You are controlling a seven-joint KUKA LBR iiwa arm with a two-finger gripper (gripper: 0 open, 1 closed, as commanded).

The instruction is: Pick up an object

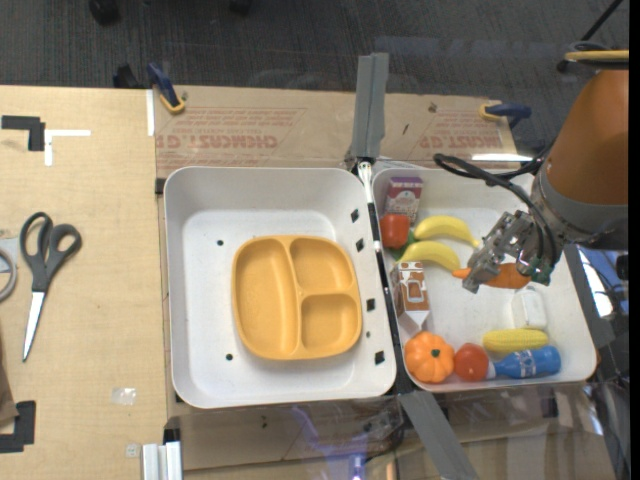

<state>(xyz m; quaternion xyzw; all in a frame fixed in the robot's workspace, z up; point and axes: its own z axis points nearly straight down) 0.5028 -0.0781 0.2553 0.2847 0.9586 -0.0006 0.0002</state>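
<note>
You're looking down from one fixed camera above the bench, tilted toward twelve o'clock. Both bins sit mid-frame: left bin, right bin. The arm enters at three o'clock, with floor along the top.

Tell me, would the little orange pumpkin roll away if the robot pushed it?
Probably a little. The small round orange pumpkin looks squat and ribbed, so it might wobble more than roll. The red ball-shaped fruit beside it and the white bin's wall would likely stop it. It looks like light, smooth, maybe slippery plastic.
</note>
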